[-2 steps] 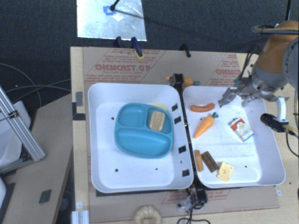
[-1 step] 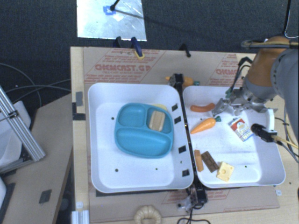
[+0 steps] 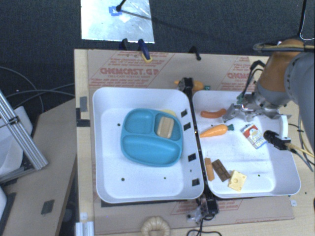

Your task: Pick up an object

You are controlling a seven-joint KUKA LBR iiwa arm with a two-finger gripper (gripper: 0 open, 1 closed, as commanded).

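From the overhead camera I count two bins, one gripper and eight loose things in all. The gripper hangs over the far half of the right bin, its fingers apart with nothing between them. Six things lie in that bin, one of each. The sausage is just beside the fingers toward the view's left. The carrot sits a little nearer the camera than the fingers, its green end pointing back toward them. The small red-and-white carton is near them on the other side, also camera-ward. Well apart from the fingers, down by the near rim, are a brown stick and a chocolate bar lying side by side, and a cheese wedge just beside the bar. Nothing is lifted, so any object to pick lies flat on the bin floor. Bare floor opens camera-ward of the carton, toward the bin's outer wall, while the far rim is close behind the fingers. The left bin lies across the shared rims from the fingers and holds one blue divided plate. One tan slice rests in the plate's far small compartment, and bare white floor rings the plate.
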